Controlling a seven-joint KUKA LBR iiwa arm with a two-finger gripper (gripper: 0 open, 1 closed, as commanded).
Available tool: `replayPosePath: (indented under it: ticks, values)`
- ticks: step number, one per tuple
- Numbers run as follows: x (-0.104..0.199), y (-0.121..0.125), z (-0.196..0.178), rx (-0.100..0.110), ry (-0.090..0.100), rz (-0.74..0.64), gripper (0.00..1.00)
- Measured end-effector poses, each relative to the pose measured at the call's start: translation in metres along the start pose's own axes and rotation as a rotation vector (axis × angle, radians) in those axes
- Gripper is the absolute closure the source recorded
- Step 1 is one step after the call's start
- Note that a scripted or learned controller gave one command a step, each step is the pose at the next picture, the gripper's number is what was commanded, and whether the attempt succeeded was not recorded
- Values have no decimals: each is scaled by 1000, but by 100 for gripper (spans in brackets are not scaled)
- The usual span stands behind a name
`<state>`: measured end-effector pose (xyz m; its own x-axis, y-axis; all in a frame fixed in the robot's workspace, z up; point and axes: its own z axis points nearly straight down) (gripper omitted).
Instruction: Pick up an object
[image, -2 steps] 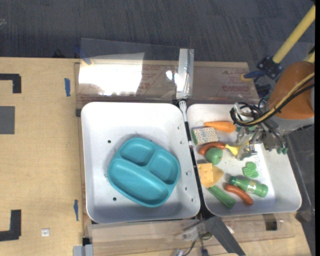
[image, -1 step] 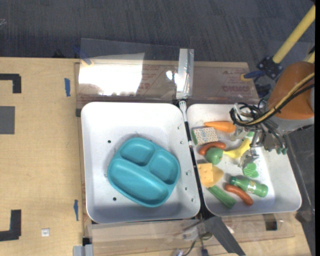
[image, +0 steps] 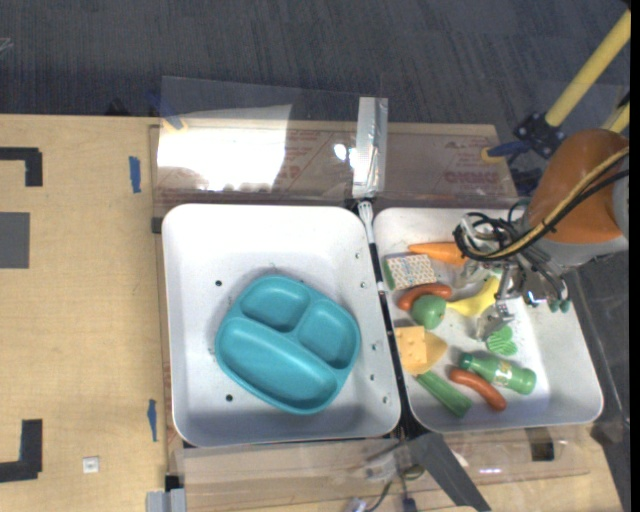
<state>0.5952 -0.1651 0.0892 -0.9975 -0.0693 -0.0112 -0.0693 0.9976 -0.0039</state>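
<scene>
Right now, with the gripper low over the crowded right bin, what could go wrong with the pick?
1. The gripper sits among tightly packed toys: banana, green bottle, carrot. It may catch two things or push them aside.
2. Loose cables hang above the bin and might snag.

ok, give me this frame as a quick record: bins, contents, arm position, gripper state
left bin: holds a teal divided plate
right bin: holds a pile of toy food
toy food seen: carrot, green pear-like piece, yellow cheese wedge, green bottle, patterned packet
arm: reaches in from the right, over the right bin
gripper: low over the pile, near the yellow piece
grasp: cannot tell
</scene>
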Motion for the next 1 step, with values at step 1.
replayPosePath:
  ticks: [1]
  values:
    - [-5,0,-14,4,-16,-1,100]
